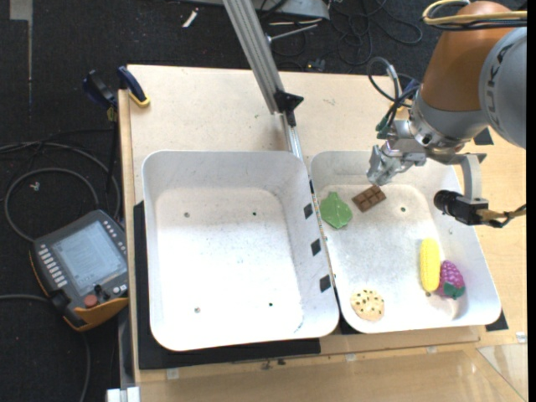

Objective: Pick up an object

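The tool [383, 171] hangs just above the chocolate bar [368, 198], seemingly lined up to take it; whether it is open or closed, I cannot tell. The bar lies flat in the right bin [477, 262]. Beside the bar sits one green leaf [337, 211]; farther off lie one corn cob [429, 265], one grape bunch [451, 279] and one cookie [368, 305]: five things.

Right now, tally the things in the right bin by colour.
Green: 1, leaf
Brown: 1, chocolate bar
Yellow: 1, corn cob
Purple: 1, grapes
Tan: 1, cookie
Total: 5
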Tool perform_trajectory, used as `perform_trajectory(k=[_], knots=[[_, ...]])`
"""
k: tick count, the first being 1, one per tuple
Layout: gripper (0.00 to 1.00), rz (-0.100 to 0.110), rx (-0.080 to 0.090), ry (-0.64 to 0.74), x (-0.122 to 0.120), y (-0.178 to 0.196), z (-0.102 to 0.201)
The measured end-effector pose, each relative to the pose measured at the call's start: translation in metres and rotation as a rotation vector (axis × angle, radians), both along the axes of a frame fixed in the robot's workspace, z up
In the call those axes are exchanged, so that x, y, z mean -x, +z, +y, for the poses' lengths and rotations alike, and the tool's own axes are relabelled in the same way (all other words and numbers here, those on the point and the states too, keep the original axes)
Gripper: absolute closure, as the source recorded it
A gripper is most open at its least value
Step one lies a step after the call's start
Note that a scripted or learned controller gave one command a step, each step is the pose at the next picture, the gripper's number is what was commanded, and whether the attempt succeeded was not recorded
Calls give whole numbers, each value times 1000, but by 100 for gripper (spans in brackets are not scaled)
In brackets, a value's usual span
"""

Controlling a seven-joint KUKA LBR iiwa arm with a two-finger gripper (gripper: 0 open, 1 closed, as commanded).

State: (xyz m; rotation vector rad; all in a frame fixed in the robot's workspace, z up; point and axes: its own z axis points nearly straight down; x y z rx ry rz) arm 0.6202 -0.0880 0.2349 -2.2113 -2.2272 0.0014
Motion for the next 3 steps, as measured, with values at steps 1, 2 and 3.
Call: perform_trajectory(k=[1, 2, 3], knots=[[100, -1, 0, 1, 19, 8, 50], [100, -1, -1, 2, 28, -1, 109], [100, 0, -1, 2, 44, -8, 170]])
